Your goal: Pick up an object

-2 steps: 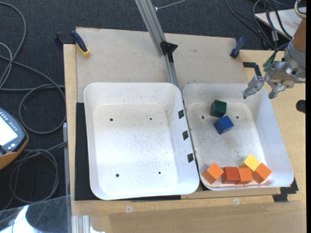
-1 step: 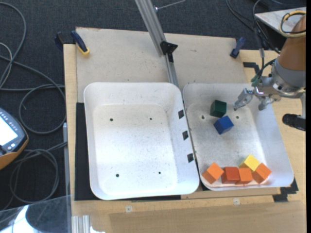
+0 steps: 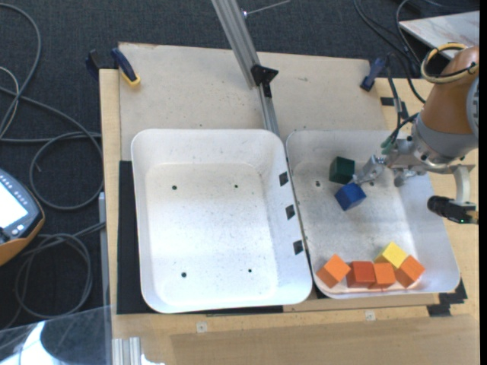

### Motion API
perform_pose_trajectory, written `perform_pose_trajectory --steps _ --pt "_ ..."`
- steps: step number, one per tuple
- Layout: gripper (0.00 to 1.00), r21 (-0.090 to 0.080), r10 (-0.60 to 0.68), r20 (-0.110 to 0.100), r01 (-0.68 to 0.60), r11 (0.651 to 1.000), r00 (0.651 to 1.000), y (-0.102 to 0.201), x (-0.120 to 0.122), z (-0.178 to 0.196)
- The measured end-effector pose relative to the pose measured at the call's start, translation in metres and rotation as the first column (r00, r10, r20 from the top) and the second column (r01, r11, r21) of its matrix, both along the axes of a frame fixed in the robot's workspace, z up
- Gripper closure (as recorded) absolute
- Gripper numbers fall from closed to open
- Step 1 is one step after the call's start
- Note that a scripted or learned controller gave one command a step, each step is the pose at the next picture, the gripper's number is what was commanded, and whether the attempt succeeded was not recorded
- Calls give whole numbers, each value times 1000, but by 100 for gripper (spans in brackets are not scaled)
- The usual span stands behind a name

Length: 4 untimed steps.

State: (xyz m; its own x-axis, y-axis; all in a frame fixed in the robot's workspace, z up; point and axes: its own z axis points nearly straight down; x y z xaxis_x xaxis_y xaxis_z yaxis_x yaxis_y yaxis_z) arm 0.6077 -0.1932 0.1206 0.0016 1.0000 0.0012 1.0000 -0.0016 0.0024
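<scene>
My gripper [image 3: 375,169] hangs over the upper part of the right bin [image 3: 430,238], below the orange wrist band. A blue cube [image 3: 350,196] sits tilted just below and left of the gripper's tip, close to it or touching it. I cannot tell whether it rests on the bin floor. A dark green cube [image 3: 342,169] lies directly left of the gripper. Along the bin's front edge are a yellow cube [image 3: 394,253] and a row of orange and red-orange blocks [image 3: 369,273].
The left bin [image 3: 205,219] stands beside the right one, with black clips [image 3: 290,211] on the shared wall. A slanted metal rail [image 3: 242,36] crosses the bench's back. Blue clamps [image 3: 125,65] hold the board's corners, and cables lie on the floor around it.
</scene>
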Motion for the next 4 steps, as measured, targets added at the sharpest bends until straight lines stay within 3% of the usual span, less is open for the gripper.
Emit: perform_pose_trajectory --steps 1,3,4 --pt "100 -3 2 7 -2 1000 1000 -1 2 15" --pt "100 -4 3 5 -3 1000 1000 -4 -4 124" --pt "100 2 7 -5 -7 1000 1000 48 -26 118"
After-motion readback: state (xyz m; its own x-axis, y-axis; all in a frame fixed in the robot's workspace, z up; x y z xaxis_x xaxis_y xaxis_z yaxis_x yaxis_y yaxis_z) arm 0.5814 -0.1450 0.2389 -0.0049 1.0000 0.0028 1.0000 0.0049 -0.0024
